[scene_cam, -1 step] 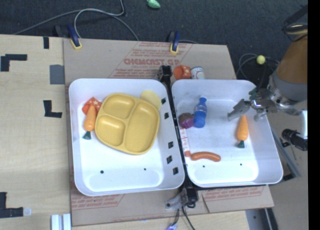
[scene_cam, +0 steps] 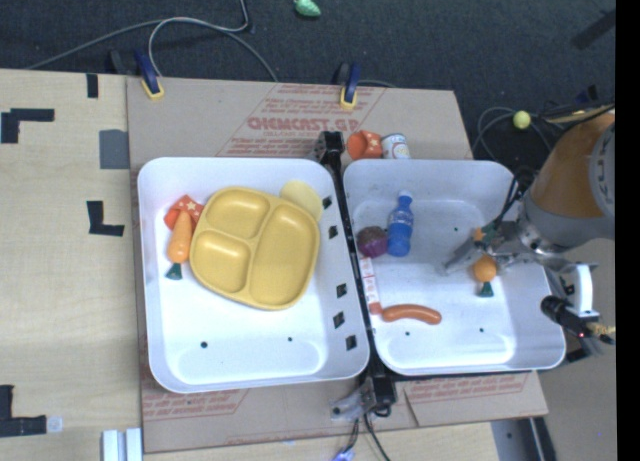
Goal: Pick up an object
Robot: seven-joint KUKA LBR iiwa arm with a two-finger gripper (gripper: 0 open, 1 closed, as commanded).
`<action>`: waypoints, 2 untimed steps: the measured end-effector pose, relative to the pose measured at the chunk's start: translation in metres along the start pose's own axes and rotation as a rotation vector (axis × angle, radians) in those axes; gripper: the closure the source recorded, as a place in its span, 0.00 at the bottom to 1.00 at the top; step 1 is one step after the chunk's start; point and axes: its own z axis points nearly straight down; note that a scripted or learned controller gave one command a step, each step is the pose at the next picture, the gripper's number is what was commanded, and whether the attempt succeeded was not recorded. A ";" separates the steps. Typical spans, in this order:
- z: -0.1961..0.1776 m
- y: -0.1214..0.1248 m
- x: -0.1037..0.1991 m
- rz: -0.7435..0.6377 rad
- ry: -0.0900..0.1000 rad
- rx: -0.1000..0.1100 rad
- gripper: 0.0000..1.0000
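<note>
Dark carpet lay beyond the wooden desk (scene_cam: 60, 249), where a clamped sheet of brown cardboard (scene_cam: 290, 119) carried two shallow white plastic bins side by side. The grey arm with its orange band (scene_cam: 580, 179) reached in from the right and hung over the right edge of the right-hand white bin (scene_cam: 440, 174), with its gripper (scene_cam: 478, 246) low over the bin floor. The thin dark fingers (scene_cam: 458, 257) pointed leftward and appeared slightly spread, with nothing visibly between them. Just beside their tips, touching or nearly so, sat a small orange carrot-like toy with a green stub (scene_cam: 485, 271), the likeliest target. By that showing, the pick was not yet made: the approach looked about finished, while closing on the toy and lifting it remained to do. Further left in the same bin stood a blue plastic bottle with a white cap (scene_cam: 400, 226), with a dark purple round toy (scene_cam: 372, 241) touching its left side, and an orange sausage-shaped toy (scene_cam: 410, 315) lay near the front wall, well apart from the gripper. None of these blocked the way, though the near wall of the bin left little room on the right. The left-hand white bin (scene_cam: 240, 369) held a yellow compartment tray (scene_cam: 255, 247), a long orange carrot toy (scene_cam: 179, 241) and a red star-marked piece (scene_cam: 184, 209) at its left side. Behind the bins, an orange ball (scene_cam: 364, 144) and a small white can (scene_cam: 396, 146) rested on the cardboard.
</note>
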 end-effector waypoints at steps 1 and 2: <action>-0.009 0.000 0.000 0.001 -0.001 0.000 1.00; 0.004 0.054 0.060 -0.002 0.001 -0.004 1.00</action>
